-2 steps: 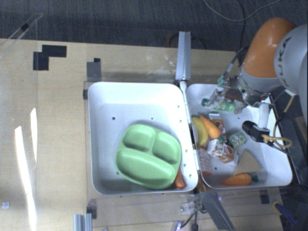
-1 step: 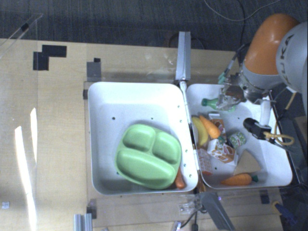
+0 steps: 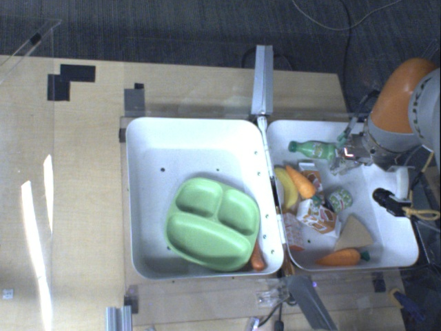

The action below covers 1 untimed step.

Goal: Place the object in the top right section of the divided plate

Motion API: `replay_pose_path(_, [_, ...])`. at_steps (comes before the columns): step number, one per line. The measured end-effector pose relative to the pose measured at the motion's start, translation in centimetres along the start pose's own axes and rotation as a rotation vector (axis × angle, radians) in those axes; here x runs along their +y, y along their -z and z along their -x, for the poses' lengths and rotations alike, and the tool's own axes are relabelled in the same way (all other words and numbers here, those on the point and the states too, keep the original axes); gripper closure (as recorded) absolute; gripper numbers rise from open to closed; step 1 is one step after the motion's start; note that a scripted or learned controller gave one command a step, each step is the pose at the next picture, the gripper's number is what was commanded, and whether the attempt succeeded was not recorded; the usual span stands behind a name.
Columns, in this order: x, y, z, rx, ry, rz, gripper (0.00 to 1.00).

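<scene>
The green divided plate (image 3: 212, 223) lies tilted in the left bin (image 3: 148, 185), with two small sections at its top and one long section below. My gripper (image 3: 348, 152) hangs over the upper part of the right bin (image 3: 393, 243), at the right end of a green bottle (image 3: 311, 148) that lies on its side. The wrist hides what is under it. Nothing rests in any section of the plate.
The right bin holds a banana (image 3: 288, 188), an orange carrot-like piece (image 3: 301, 181), a small carton (image 3: 317, 216), a green can (image 3: 340, 199), a brown triangular piece (image 3: 355, 233) and a carrot (image 3: 339, 257). A small orange item (image 3: 257, 259) sits beside the plate's lower right edge.
</scene>
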<state>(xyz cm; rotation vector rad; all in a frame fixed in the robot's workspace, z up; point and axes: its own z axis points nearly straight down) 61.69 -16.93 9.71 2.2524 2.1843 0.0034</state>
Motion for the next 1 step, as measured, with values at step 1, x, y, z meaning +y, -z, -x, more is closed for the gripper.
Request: replay_pose_path(1, [1.06,14.39,-0.26,0.000,0.036,0.005,1.00])
